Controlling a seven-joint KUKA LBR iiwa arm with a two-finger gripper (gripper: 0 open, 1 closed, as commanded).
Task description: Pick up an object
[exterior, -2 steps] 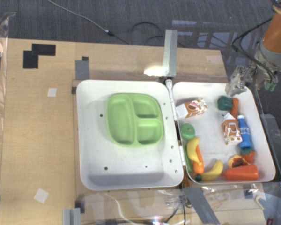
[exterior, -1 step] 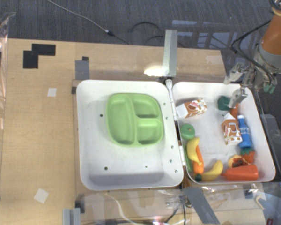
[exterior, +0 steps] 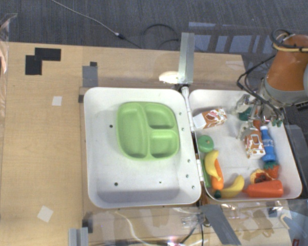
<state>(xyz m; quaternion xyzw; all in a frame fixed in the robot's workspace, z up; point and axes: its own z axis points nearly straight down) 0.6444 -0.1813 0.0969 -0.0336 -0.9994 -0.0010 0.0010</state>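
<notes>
hovering low at the back of the right bin (exterior: 295, 184), gripper (exterior: 256, 118) just above the small printed carton (exterior: 253, 142) and blue bottle (exterior: 267, 145), grip state impossible to tell from here, risking a pinch on both neighbours together or a slip off the carton's edge.

The arm (exterior: 292, 68) is showing a rounded orange band above a grey wrist, part of a black letter marking sitting on a pale panel, black cables looping around it, and a small metallic hand (exterior: 254, 118) carrying teal-green bits
</notes>
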